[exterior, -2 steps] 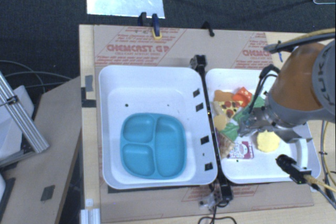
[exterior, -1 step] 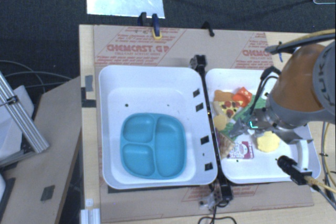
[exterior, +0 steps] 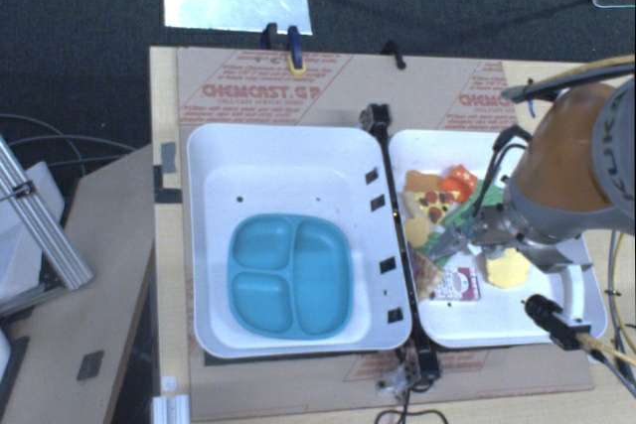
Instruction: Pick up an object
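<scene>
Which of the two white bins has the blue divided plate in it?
The left bin holds the blue divided plate. The right bin holds a heap of small toy items instead, under the arm.

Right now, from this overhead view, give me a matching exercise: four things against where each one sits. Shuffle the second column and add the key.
Things
1. blue divided plate
2. yellow piece
3. small pink and white packet
4. red piece

Places
A. right bin, far side, near the top of the toy pile
B. left bin, lying on its floor
C. right bin, near side, just below the arm's wrist
D. right bin, near side, left of the yellow piece

Pairs: 1-B, 2-C, 3-D, 4-A
</scene>
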You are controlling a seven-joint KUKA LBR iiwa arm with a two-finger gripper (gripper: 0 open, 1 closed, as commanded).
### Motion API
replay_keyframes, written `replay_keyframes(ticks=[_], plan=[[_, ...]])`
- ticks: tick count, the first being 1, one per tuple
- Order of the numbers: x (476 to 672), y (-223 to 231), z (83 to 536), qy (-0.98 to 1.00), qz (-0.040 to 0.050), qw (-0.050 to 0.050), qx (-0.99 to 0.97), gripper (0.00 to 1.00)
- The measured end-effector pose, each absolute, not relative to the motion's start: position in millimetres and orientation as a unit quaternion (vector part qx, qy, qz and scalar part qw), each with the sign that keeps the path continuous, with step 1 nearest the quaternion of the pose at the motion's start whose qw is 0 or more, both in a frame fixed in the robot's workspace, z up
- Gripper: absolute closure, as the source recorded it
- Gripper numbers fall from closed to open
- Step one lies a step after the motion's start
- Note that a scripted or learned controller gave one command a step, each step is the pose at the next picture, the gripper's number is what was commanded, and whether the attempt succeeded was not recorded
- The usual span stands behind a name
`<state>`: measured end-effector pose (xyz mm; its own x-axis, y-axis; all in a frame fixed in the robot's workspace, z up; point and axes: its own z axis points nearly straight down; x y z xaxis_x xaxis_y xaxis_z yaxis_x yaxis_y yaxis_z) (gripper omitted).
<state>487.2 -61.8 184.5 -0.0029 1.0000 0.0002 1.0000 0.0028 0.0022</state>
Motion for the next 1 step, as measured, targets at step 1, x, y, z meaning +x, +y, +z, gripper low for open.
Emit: replay_keyframes(ticks=[1], plan=[[487.2,-61.8,184.5,0.708,0.0009,0.001,0.706,0.0]])
